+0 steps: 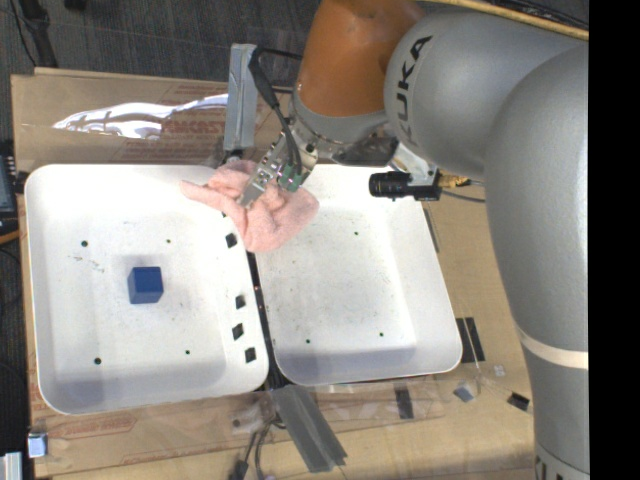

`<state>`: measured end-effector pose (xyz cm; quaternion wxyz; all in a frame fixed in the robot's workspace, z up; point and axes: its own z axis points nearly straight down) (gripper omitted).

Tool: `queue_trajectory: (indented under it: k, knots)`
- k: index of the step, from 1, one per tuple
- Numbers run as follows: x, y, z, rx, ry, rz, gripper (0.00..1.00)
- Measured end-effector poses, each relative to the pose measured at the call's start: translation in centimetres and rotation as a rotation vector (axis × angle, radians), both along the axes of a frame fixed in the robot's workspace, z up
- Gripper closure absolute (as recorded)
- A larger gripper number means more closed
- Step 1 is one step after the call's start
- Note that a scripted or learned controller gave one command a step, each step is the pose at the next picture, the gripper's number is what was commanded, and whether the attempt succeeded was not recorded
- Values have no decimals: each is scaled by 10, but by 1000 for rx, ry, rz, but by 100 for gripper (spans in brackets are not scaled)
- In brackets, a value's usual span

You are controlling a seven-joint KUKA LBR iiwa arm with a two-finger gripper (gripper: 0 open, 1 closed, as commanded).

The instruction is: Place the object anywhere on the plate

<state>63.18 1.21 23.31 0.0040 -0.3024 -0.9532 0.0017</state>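
Note:
A small blue cube (pixel 145 284) rests on the floor of the left bin (pixel 60 218), left of its middle. A pink, soft-looking flat thing (pixel 285 220), which may be the plate, lies across the ridge between the two bins at their far edge. Part of it is in the left bin and part in the right bin (pixel 370 308). My gripper (pixel 256 193) reaches down from the arm onto the top of this pink thing, and its tips touch or sink into it. The cube is well to the left of the gripper and nearer the front.
The big grey arm with its orange band (pixel 345 58) hangs over the far right and covers the right bin's far corner. A grey bracket (pixel 240 98) stands behind the bins. Cardboard and black tape marks surround the bins.

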Motion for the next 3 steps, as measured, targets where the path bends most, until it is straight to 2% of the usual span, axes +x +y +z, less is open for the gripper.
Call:
queue_trajectory:
  k: [1,2,3]
  knots:
    - [-3,43,2,3,0,404,100]
    - [-13,92,-2,4,0,617,100]
    - [-13,92,-1,4,-1,617,0]
